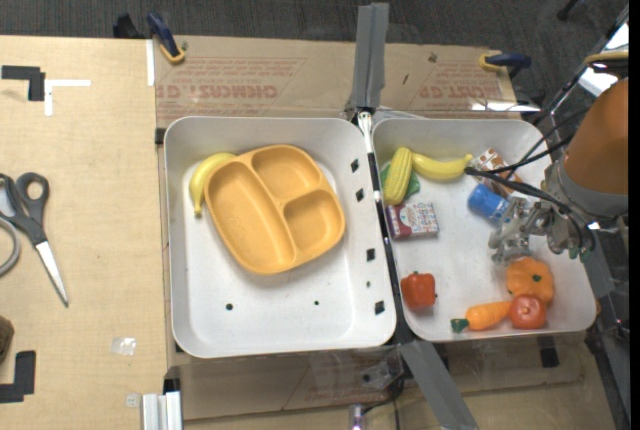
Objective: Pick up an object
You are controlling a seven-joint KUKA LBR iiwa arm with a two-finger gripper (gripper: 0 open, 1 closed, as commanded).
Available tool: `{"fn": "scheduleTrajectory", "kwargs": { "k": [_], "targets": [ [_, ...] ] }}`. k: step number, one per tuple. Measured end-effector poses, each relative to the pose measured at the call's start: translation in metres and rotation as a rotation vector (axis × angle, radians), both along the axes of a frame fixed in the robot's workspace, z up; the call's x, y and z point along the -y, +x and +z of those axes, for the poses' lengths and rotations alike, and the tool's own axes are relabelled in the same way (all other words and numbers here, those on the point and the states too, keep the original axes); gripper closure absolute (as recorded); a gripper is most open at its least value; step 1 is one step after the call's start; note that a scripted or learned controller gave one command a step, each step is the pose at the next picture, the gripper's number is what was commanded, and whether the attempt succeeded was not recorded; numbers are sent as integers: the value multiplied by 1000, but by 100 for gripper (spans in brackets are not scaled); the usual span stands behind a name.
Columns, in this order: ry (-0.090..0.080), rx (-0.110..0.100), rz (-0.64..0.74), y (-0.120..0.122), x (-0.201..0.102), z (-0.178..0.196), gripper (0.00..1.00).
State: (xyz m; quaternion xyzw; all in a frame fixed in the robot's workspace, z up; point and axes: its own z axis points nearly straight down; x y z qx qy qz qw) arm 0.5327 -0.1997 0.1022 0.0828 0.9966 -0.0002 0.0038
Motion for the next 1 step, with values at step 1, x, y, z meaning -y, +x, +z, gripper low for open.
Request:
{"fn": "scheduleTrajectory", "kwargs": {
  "k": [1],
  "targets": [
    [0,0,0,0,0,0,0]
  ]
}}
